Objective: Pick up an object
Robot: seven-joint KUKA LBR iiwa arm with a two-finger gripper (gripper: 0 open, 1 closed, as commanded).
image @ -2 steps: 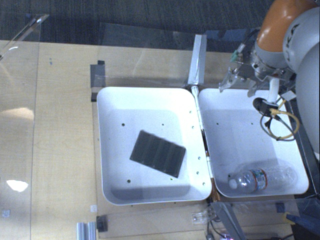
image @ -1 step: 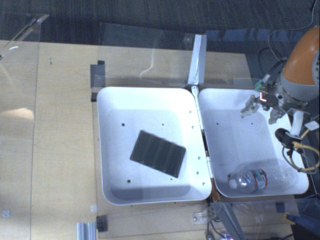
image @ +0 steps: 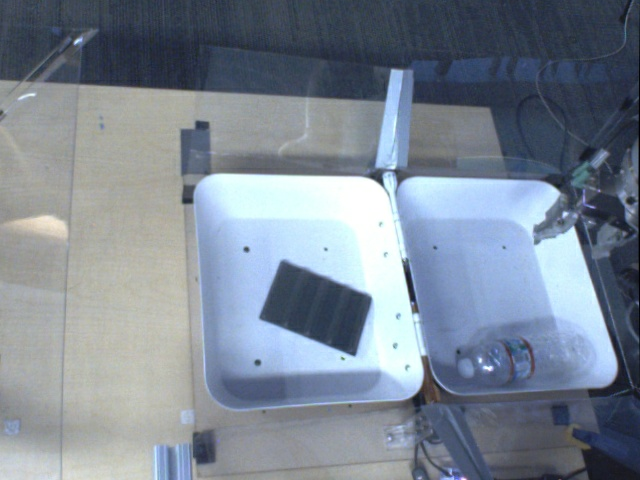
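A dark grey ribbed rectangular pad (image: pixel 316 307) lies flat and slanted in the middle of the left bin (image: pixel 222 268). A clear plastic bottle (image: pixel 523 354) with a white cap lies on its side along the near wall of the right bin (image: pixel 470 228), cap pointing left. My gripper (image: pixel 556 222) hangs over the far right part of the right bin, close to its right rim, well apart from the bottle and with nothing seen in it.
A metal bar (image: pixel 394 128) stands behind the seam between the two bins. Cables and brackets (image: pixel 600 183) crowd the right side beside the arm. The wooden bench (image: pixel 100 268) stretches out to the left of the bins.
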